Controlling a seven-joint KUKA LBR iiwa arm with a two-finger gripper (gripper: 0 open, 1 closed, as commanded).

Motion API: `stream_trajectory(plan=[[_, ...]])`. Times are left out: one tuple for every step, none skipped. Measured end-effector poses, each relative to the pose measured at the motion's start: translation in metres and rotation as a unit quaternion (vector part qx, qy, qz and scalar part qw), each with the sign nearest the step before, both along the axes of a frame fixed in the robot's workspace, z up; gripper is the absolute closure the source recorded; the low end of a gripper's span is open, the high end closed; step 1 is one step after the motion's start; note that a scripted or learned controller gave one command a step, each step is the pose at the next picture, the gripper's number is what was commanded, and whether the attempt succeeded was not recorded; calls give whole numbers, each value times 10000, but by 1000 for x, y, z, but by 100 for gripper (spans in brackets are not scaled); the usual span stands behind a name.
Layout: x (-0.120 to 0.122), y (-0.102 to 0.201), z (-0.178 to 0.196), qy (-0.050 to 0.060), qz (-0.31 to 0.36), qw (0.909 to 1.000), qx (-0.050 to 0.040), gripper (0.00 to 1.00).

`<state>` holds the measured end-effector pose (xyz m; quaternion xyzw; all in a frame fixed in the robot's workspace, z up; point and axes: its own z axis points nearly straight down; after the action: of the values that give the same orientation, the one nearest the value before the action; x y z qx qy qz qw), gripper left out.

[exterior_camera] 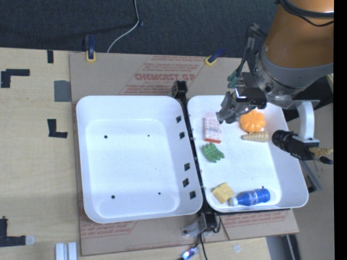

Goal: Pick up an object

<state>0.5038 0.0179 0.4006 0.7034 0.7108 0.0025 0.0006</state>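
Here the blue bottle [252,197] lies lengthwise left-right, cap leftward; the claw [230,112]'s state I cannot tell.

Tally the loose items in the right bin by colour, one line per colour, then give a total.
Orange: 1, the round orange object
Tan: 1, the cone-shaped piece
Red and white: 1, the small packet
Green: 1, the leafy piece
Yellow: 1, the block
Blue: 1, the bottle
Total: 6
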Motion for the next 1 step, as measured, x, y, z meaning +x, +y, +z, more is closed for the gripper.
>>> stream_trajectory(plan=[[-10,39,-8,33,-27,10000,-12,100]])
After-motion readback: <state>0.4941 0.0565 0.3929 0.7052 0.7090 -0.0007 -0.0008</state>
